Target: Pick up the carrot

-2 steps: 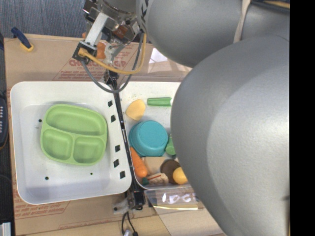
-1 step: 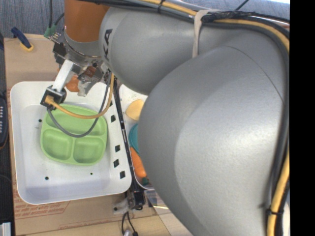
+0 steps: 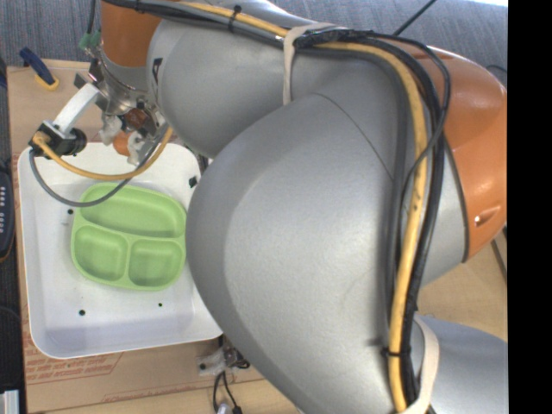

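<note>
1. Grey arm (image 3: pixel 345 231) filling most of the frame from 3 o'clock across to centre; orange band (image 3: pixel 129 20) up at 11 o'clock above the wrist; black and yellow cables (image 3: pixel 414 188) strapped along the arm's upper surface.
2. Gripper (image 3: pixel 131 136) at roughly 10 o'clock, pointing down over the far edge of the left bin (image 3: pixel 52 317); fingers small and crowded by wrist hardware — spread of the claw not readable, cannot tell wide or narrow.
3. Small orange shape at the gripper tip, probably the carrot (image 3: pixel 127 142), at 10 o'clock just above the bin's far rim; lying right against the fingers, but held or merely beside — cannot tell.
4. Green divided plate (image 3: pixel 129 235) inside the left bin, toward 9 o'clock from centre; three compartments, upright and flat on the bin floor; just below the gripper in the frame, apart from it.
5. Yellow hose (image 3: pixel 86 172) looping from the wrist over the bin's far side, passing above the plate's far edge.
6. Blue-and-yellow object (image 3: pixel 39 67) on the bench at 10 o'clock, outside the bin; too small to identify.
7. Cardboard surface (image 3: pixel 69 367) visible under the bin's near edge at 7 o'clock.
</note>
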Motion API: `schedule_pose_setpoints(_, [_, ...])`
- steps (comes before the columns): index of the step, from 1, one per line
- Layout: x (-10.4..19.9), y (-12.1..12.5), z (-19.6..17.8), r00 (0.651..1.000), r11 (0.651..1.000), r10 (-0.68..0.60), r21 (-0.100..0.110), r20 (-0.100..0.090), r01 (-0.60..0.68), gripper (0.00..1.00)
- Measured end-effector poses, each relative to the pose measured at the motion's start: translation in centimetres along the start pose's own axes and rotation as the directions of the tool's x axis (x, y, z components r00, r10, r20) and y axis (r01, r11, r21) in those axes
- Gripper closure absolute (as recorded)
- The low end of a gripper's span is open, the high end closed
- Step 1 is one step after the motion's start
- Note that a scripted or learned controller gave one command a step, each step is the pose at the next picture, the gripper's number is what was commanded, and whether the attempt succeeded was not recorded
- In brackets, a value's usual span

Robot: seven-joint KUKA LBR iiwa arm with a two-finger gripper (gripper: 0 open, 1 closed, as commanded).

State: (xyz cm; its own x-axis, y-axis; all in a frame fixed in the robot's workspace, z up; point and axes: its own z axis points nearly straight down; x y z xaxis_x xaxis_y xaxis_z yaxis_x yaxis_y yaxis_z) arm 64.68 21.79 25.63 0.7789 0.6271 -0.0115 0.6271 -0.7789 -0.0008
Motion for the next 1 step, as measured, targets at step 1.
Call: schedule_pose_setpoints(1, [-0.33, 0.29, 9.54, 0.907, 0.907, -0.421, 0.009, 0.002, 0.421, 1.00])
